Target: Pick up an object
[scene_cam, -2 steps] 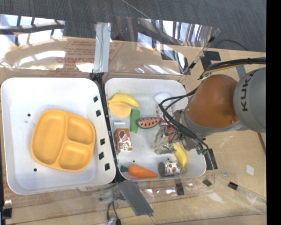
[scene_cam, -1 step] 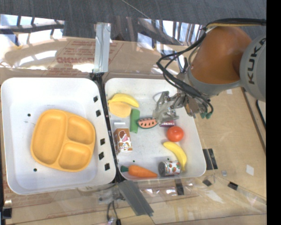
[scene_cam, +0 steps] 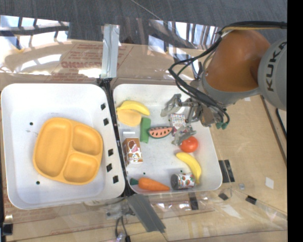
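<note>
Left shallow white bin (scene_cam: 15, 135): one yellow three-compartment plastic tray (scene_cam: 67, 150). Right shallow white bin (scene_cam: 212, 165): yellow toy banana (scene_cam: 133, 106) at far left corner; red watermelon slice (scene_cam: 160, 132) centre; red tomato (scene_cam: 189, 144) to its right; orange carrot (scene_cam: 152, 185) and small printed can (scene_cam: 182, 181) along the near wall.

Toy food (scene_cam: 161, 132) in right bin (scene_cam: 212, 160)

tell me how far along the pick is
Done: the gripper is down in the right bin, over the small carton beside the watermelon slice. In hand: nothing visibly between its fingers. Left: grasp and lift an object.
</note>
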Action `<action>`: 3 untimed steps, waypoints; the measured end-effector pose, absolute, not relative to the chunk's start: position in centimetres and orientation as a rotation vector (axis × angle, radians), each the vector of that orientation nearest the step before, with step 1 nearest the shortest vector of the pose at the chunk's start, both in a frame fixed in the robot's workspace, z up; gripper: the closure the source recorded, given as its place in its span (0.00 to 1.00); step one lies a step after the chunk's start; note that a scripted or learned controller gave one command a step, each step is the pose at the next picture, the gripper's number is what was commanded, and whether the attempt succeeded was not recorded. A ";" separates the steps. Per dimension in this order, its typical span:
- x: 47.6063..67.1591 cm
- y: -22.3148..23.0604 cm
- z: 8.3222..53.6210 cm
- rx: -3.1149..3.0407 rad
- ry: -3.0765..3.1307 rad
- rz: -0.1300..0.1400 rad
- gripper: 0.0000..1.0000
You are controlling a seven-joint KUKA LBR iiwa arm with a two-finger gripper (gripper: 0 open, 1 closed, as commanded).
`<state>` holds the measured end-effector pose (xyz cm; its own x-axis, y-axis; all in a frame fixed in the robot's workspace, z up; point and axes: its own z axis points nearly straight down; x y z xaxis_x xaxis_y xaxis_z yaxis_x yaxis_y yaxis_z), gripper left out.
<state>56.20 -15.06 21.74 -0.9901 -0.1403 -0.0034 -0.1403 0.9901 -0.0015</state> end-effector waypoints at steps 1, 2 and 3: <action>58.1 -21.1 9.2 -0.350 3.120 -0.002 0.00; 58.3 -21.0 10.4 -0.356 3.114 -0.004 1.00; 63.0 -16.3 21.2 -0.414 3.101 -0.007 1.00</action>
